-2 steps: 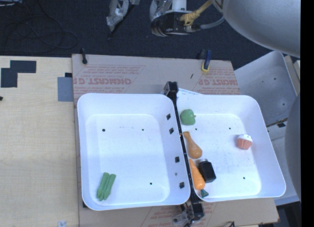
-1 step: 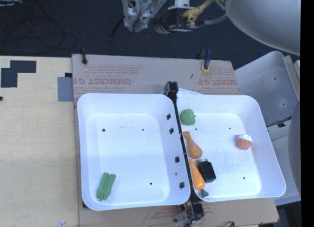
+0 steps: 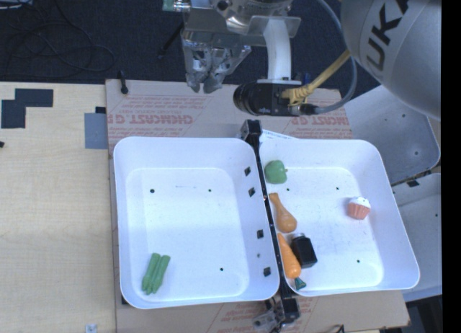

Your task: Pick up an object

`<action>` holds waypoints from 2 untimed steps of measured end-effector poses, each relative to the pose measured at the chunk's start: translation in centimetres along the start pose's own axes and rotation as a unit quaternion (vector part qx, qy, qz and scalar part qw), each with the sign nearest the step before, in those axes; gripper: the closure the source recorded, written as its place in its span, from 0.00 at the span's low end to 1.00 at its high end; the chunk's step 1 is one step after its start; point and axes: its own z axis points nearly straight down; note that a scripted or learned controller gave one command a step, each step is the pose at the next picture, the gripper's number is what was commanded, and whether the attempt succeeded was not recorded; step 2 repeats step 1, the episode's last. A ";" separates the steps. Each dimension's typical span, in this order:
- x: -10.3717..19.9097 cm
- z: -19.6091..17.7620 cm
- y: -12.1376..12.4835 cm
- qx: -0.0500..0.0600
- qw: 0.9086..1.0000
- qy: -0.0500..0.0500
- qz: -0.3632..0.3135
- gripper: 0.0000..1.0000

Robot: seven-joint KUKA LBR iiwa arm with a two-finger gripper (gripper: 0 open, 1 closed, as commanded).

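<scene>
Pale wooden tabletop (image 3: 50, 209) under everything, with a brown printed cardboard sheet (image 3: 162, 117) laid across it beneath the bins. Large grey KUKA arm (image 3: 392, 32) reaching in from the right along the top edge, yellow cable looped beside it.

Left shallow white plastic bin (image 3: 133, 158), rounded corners, touching its neighbour along a black clipped seam. Right shallow white plastic bin (image 3: 389, 202), same shape, holding most of the objects.

Metal two-finger jaws (image 3: 209, 72) hanging high above the cardboard, beyond the far rim of the left bin, well apart from every object. Fingers pointing down and close together, only a slim gap visible between them, nothing held, nothing touched.

In the near left corner of the left bin, a bundle of green bean-like sticks (image 3: 155, 273), lying slightly tilted, alone.

In the right bin, along the seam side: an orange carrot-shaped toy (image 3: 289, 257) with a green tip, near the front rim; an orange-tan squash-shaped toy (image 3: 283, 214) just behind it; a small black blocky object (image 3: 303, 250) touching the carrot's right side; a round green toy vegetable (image 3: 275, 172) farthest back, near the seam. Towards the right wall, well apart from the others, a small pink-and-white cupcake-shaped toy (image 3: 359, 208).
</scene>
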 end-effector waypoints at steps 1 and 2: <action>0.0 0.1 0.3 -0.001 1.000 0.000 0.000 0.00; 0.0 0.1 0.3 -0.001 1.000 0.000 0.000 0.00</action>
